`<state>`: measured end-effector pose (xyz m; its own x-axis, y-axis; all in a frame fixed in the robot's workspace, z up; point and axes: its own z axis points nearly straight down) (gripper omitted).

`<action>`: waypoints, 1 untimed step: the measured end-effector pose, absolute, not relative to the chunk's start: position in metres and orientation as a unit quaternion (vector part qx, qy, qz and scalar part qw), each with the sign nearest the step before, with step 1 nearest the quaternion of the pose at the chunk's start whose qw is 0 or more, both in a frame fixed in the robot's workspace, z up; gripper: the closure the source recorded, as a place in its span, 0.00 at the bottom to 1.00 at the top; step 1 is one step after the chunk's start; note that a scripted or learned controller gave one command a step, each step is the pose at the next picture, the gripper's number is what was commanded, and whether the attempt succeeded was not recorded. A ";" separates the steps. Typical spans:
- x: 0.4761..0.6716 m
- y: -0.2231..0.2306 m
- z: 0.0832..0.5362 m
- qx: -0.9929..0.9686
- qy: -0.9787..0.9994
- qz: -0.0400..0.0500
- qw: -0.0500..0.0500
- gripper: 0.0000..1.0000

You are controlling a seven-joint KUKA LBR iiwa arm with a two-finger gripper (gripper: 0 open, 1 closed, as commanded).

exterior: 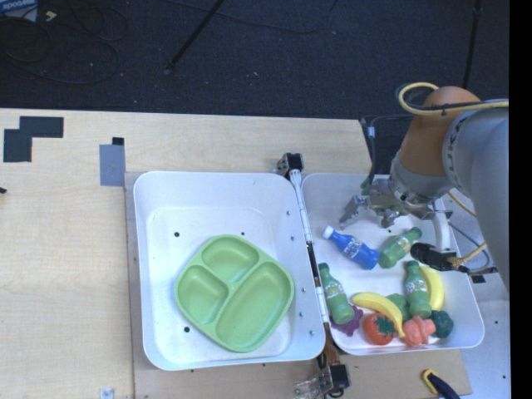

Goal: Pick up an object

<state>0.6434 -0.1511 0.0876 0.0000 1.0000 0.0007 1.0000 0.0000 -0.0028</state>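
Bench [66,264] | left bin [150,198]: green tray [234,292] | right bin [332,189]: toy bottles, banana [378,306]

Two bins side by side on the bench, arm over the right one.

Left bin [158,206]: divided plate [234,291] toward 5 o'clock. Right bin [328,191]: gripper [366,210] at 12 o'clock; bottle [352,248] at centre, second bottle [399,247] just at its 3 o'clock; third bottle [335,293] at 8 o'clock by the dividing wall; banana [378,307], tomato [378,329] and fourth bottle [416,289] clustered at 5 o'clock.
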 end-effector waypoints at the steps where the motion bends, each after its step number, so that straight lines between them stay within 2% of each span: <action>1: 0.643 -0.151 0.088 -0.707 -0.707 0.001 0.001 0.00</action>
